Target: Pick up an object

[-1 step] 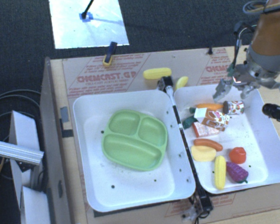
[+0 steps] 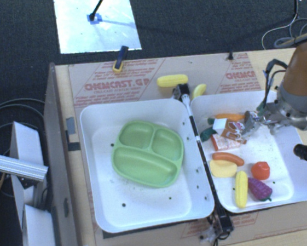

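Hovering our pincer [image 2: 251,120] low beside the red-and-white packet [image 2: 231,134] at the right bin's [image 2: 306,185] back, grip unreadable from up here, we'd guess it's light, crinkly and slippery, best pinched across its raised edge.

viewpoint: one fixed camera above my bench, looking down at a slant.
facing: the far edge of the brown cardboard-covered bench top [image 2: 137,77] sits high in frame, the near edge low.
distance: far enough to take in both shallow white plastic bins, the left one [image 2: 101,170] and the right one [image 2: 296,169], plus dark carpet [image 2: 13,47] beyond.
my side: my grey arm with its orange band [image 2: 304,66] comes in from the frame's right.
centre: the black divider strip [image 2: 197,142] between the bins runs near mid-frame.
overlap: a single view.
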Controlling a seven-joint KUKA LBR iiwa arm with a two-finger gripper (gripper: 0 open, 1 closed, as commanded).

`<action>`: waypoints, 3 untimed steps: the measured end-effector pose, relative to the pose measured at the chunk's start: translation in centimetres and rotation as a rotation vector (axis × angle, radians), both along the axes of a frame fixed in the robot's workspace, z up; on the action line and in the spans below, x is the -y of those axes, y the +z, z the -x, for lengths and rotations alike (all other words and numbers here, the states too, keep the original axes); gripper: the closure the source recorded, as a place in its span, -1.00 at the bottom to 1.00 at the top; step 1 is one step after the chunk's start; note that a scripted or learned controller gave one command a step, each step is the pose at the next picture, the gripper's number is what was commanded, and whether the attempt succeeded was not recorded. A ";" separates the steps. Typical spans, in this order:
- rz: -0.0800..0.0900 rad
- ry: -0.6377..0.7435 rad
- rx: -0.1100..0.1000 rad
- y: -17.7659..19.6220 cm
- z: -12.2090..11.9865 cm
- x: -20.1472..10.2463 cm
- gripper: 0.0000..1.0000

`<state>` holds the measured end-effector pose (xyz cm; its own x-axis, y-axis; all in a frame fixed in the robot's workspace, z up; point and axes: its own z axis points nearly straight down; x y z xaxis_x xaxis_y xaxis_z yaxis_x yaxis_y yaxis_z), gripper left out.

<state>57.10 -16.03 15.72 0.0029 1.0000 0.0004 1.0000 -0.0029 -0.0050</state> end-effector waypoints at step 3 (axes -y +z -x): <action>-0.002 0.002 -0.021 -4.4 -9.1 -1.2 -1.00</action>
<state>66.23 -14.86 11.27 0.0011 1.0000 0.0026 0.9996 -0.0011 -0.0264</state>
